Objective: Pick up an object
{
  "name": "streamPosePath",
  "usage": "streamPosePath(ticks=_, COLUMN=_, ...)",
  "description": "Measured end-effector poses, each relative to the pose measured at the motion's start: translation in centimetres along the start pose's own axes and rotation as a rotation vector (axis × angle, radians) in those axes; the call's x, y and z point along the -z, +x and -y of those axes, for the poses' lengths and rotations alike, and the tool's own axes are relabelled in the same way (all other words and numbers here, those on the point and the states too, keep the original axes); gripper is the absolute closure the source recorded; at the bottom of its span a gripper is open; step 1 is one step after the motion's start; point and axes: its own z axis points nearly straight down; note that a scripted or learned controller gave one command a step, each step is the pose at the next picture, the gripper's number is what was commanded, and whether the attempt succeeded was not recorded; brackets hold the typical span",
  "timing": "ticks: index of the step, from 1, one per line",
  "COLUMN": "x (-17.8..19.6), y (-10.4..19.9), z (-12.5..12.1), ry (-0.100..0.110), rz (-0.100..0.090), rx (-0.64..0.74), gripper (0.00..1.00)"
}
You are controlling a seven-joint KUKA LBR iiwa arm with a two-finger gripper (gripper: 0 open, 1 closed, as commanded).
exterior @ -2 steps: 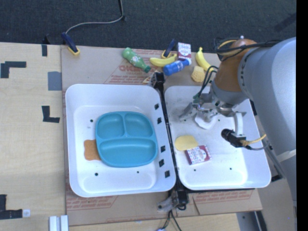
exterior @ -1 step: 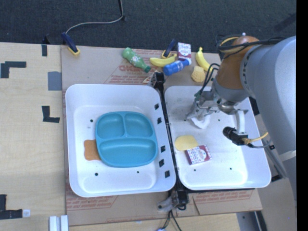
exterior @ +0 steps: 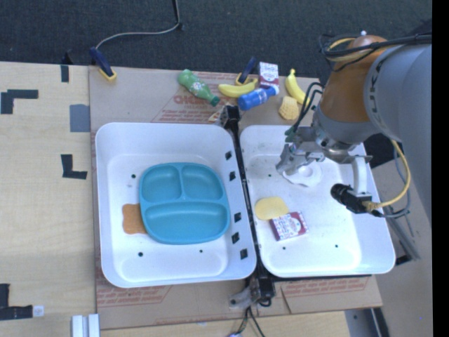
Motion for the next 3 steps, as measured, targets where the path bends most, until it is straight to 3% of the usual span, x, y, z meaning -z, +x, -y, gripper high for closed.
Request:
streamPosePath(ticks=1, x=-0.1, y=0.0, z=0.0, ry=0.001, rz=0.000, rx=0.000, gripper=0.00)
streamPosePath(ticks=2, x=-9.7, y=-2.4, z=-3.3, ry=-0.005, rz=0.001, rx=-0.001, gripper=0.00)
streamPosePath(ticks=3, x=-9.7, y=-2.3, z=-4.3, ry=-0.004, rz=0.002, rx=-0.001, gripper=0.00)
